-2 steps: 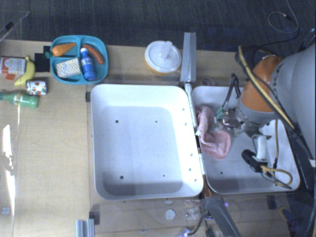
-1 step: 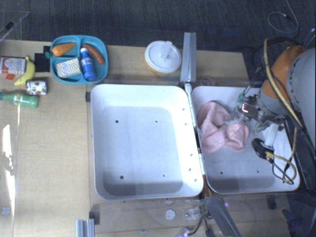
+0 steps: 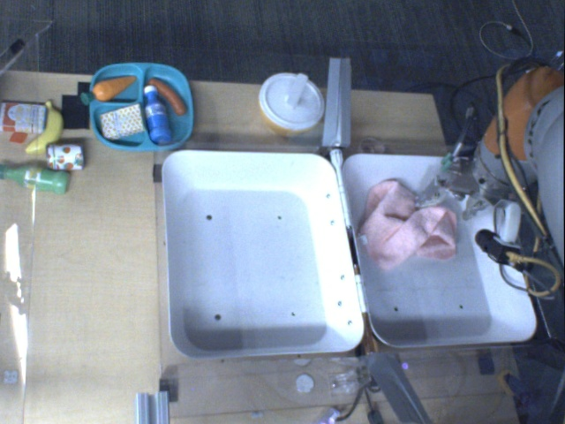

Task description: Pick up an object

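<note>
A crumpled pink cloth (image 3: 404, 223) lies in the right white bin (image 3: 441, 312), toward its upper middle. My gripper (image 3: 446, 193) reaches in from the right and hangs low over the cloth's upper right edge, close to or touching the fabric. The metal hand blurs into the cloth there, so I cannot make out whether any fabric is gripped. The grey arm with its orange band (image 3: 530, 104) rises at the right edge, and cables trail beside it.
The left white bin (image 3: 256, 254) sits beside the right one, with a metal bar (image 3: 336, 104) at the back between them. A white lidded cup (image 3: 291, 102) stands behind the bins. A blue tray of toy food (image 3: 141, 106), a banana (image 3: 46, 129), a small can (image 3: 65, 156) and a green bottle (image 3: 35, 178) lie far left.
</note>
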